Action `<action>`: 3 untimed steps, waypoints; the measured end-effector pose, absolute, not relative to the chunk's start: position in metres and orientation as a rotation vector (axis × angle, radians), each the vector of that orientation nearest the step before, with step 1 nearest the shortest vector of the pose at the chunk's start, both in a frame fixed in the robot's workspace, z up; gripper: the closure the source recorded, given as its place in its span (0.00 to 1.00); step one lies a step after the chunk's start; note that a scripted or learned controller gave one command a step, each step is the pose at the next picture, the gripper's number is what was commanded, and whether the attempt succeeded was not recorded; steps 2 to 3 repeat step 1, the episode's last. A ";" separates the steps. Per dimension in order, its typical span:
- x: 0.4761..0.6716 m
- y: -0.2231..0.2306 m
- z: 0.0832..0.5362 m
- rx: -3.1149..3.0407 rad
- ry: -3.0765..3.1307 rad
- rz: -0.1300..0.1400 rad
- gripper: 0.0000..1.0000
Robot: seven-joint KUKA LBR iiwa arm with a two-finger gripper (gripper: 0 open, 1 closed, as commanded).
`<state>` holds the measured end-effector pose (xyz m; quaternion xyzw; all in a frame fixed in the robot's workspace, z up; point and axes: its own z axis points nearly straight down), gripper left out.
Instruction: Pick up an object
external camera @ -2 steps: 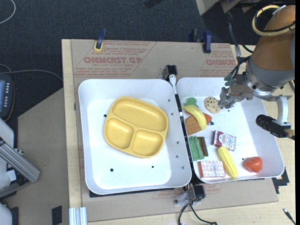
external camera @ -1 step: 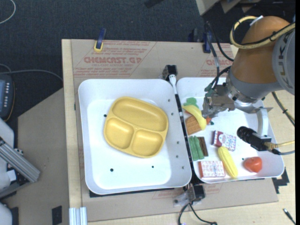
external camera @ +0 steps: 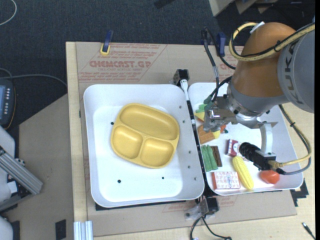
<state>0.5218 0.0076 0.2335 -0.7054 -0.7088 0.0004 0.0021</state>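
One arm (external camera: 265,59) bent over rt bin (external camera: 287,181).

Right white bin (external camera: 287,181): yellow plastic corn cob (external camera: 243,171) lying lengthwise near front wall; flat red-and-white box (external camera: 225,180) just left of it; small red tomato-like piece (external camera: 269,176) just right.

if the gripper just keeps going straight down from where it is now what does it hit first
Most likely the small orange and yellow toys in the right bin, near its left wall. The gripper hangs right over that cluster, pointing down. Depth is hard to judge from this slanted view, so which piece it meets first is unclear.
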 end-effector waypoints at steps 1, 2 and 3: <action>0.505 0.025 0.233 -2.216 -2.221 0.003 1.00; 0.505 0.025 0.233 -2.216 -2.221 0.003 1.00; 0.505 0.025 0.233 -2.216 -2.221 0.003 1.00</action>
